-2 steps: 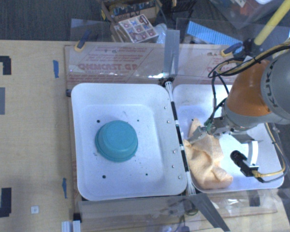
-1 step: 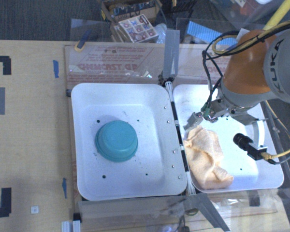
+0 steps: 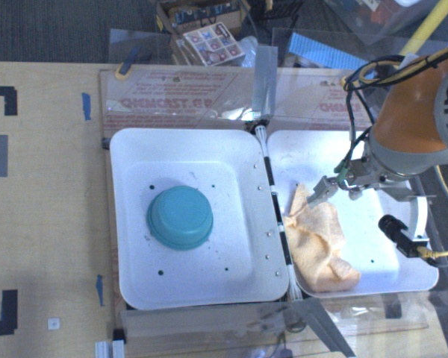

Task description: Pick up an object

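A crumpled peach cloth lies in the right bin against its left wall. An upturned teal bowl sits in the left bin, a little left of its middle. My gripper hangs low over the right bin, at the cloth's upper edge, its tip at or just above the fabric. The grey arm with its orange band comes in from the right above it. Nothing is visibly lifted off the bin floor.
A thin ridge divides the two bins. Behind them stands a clear plastic panel with red print. The wooden bench stretches to the left, with blue tape marks. Boxes and clutter lie on the floor beyond.
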{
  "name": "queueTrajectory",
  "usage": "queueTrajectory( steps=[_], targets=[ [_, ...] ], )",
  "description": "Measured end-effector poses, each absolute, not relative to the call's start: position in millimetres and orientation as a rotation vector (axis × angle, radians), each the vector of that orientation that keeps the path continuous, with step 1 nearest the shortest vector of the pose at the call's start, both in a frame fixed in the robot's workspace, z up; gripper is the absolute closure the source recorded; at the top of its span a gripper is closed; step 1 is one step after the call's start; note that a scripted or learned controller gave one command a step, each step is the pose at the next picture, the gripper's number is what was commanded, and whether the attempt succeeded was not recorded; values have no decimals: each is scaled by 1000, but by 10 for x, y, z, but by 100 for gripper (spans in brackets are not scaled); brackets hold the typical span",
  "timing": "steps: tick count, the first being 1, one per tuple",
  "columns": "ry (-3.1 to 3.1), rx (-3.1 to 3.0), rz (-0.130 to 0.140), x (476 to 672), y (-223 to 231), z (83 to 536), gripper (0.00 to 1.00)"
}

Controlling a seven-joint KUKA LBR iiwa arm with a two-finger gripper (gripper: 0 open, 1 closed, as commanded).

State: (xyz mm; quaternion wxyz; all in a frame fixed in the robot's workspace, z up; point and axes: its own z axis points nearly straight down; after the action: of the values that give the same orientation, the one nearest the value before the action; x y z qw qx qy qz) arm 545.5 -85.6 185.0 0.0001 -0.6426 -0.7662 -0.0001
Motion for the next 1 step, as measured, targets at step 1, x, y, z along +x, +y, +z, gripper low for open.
queueTrajectory(
  steps=[1],
  targets=[
    [-2473, -1955, -13, 5510, -1260, 912, 0]
  ],
)
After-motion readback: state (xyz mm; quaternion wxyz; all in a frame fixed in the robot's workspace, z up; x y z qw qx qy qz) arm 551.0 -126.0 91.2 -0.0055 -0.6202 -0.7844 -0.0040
